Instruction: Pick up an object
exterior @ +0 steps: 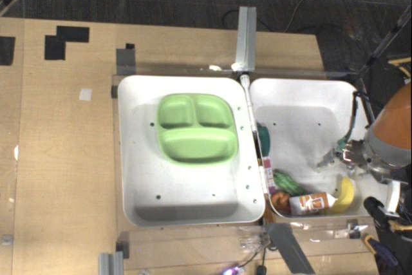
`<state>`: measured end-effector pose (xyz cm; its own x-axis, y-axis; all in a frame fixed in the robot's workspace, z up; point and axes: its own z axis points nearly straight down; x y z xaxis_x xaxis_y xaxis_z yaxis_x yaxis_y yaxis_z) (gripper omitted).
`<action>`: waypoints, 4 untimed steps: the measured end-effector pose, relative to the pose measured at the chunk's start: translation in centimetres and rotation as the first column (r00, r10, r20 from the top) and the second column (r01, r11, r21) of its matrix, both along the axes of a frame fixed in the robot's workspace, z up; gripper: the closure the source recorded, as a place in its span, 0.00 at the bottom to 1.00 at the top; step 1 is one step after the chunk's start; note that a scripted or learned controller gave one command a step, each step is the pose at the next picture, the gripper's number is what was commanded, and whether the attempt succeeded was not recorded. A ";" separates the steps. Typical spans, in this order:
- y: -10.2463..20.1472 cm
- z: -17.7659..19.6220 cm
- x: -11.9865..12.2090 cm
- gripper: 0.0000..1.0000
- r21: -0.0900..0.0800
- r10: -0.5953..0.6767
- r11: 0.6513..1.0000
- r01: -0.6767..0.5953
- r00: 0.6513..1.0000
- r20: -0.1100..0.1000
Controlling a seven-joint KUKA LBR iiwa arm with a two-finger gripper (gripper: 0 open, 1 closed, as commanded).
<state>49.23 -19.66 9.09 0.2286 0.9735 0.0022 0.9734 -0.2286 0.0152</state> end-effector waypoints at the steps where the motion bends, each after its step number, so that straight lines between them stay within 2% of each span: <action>1: 1.4 3.0 -0.4 0.00 0.001 -0.088 0.996 0.088 0.996 -0.011; 2: 7.4 7.4 5.0 0.00 -0.001 0.390 0.921 -0.390 0.921 -0.011; 3: 2.2 8.2 0.5 0.00 0.000 0.240 0.971 -0.240 0.971 -0.012; 4: -0.9 0.5 -0.4 0.00 -0.001 0.235 0.972 -0.235 0.972 -0.011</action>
